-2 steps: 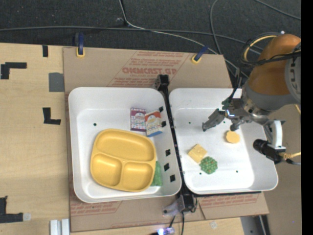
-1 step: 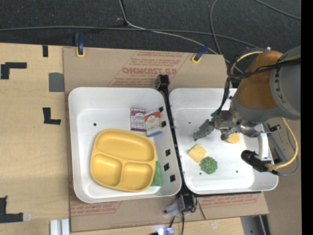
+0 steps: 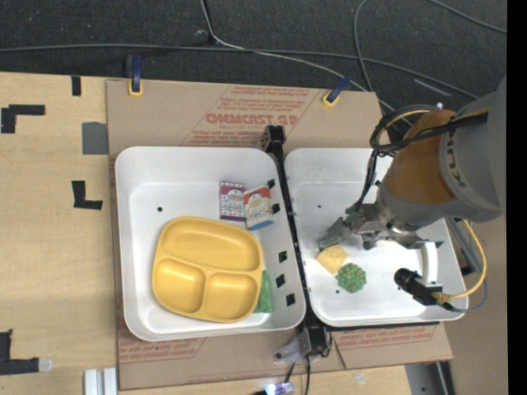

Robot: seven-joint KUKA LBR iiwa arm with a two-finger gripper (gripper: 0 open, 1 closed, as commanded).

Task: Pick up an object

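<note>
Right bin: hand, grip unclear, just above yellow block beside green ball.

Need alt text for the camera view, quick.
The gripper hovers in the right bin above a pale yellow block and green ball. The left bin holds a yellow divided tray and two small cartons.

Left bin: yellow tray fills most of the floor, two small boxes just behind it; free strip along back and left walls. Right bin: arm overhangs the middle, yellow block and green ball sit front-left; back-left corner open.
</note>
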